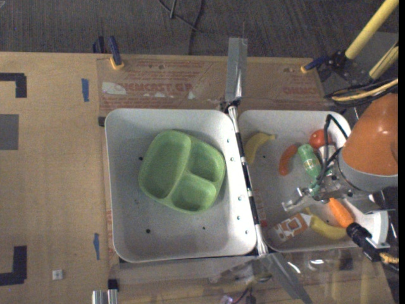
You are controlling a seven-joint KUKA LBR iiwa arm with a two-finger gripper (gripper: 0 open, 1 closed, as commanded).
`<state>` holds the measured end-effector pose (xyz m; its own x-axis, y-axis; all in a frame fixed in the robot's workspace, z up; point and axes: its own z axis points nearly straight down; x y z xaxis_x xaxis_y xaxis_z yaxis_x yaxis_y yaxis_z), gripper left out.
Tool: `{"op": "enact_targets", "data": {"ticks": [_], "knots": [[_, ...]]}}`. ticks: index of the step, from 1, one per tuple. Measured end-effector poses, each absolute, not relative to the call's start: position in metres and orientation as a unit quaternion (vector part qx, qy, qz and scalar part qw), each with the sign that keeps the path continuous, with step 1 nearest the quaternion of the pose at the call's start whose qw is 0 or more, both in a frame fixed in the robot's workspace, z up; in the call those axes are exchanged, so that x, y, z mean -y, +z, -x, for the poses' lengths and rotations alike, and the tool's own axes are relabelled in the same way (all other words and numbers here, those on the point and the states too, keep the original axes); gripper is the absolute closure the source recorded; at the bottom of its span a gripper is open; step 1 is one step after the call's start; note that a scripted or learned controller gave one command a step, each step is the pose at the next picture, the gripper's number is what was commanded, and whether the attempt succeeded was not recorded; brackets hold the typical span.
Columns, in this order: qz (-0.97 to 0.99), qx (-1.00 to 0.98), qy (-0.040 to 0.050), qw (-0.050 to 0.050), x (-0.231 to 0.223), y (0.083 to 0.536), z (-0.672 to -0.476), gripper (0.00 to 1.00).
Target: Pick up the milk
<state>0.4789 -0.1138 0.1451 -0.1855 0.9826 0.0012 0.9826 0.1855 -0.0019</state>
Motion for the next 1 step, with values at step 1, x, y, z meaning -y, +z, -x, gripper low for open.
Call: {"op": "enact_targets", "data": {"ticks": [1], "knots": [[0.788,0.615,-0.0001,0.0,0.051,0.1841,-0.5023,0.0]]}}
